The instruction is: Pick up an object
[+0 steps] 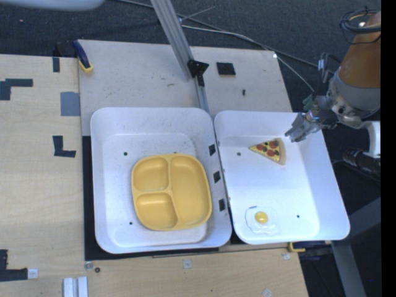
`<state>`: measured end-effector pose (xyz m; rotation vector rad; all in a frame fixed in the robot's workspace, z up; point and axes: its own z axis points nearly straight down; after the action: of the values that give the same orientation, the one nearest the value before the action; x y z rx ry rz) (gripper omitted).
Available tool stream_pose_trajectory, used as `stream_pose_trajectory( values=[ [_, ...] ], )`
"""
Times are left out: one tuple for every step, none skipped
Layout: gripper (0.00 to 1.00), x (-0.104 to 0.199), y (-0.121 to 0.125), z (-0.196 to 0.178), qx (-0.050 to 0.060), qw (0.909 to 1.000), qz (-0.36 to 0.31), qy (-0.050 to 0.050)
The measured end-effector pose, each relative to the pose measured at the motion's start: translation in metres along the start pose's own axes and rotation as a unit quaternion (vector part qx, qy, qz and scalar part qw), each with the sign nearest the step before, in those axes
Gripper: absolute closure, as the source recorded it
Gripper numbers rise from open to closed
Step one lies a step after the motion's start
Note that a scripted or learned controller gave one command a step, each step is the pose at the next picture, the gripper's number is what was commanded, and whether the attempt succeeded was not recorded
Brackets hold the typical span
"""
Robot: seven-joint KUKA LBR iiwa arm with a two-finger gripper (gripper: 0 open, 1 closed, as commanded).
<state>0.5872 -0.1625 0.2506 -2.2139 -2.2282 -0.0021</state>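
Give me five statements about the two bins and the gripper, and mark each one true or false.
1. The yellow divided plate lies in the left bin. True.
2. The pizza slice lies on the plate. False: it lies in the right bin, near its far end.
3. The fried egg lies in the same bin as the pizza slice. True.
4. The gripper holds the fried egg. False: it is near the pizza slice, at the bin's far right corner, and the egg lies on the bin floor at the near end.
5. The plate has three compartments. True.
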Motion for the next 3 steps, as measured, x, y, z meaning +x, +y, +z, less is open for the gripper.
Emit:
stream_pose_trajectory(
  values=[
    [1.00,0.058,0.001,0.014,0.001,1.0000,0.000,0.000],
    [1.00,0.102,0.006,0.013,0.001,1.0000,0.001,0.000],
    [1.00,0.162,0.004,0.023,0.002,1.0000,0.000,0.000]
  ],
)
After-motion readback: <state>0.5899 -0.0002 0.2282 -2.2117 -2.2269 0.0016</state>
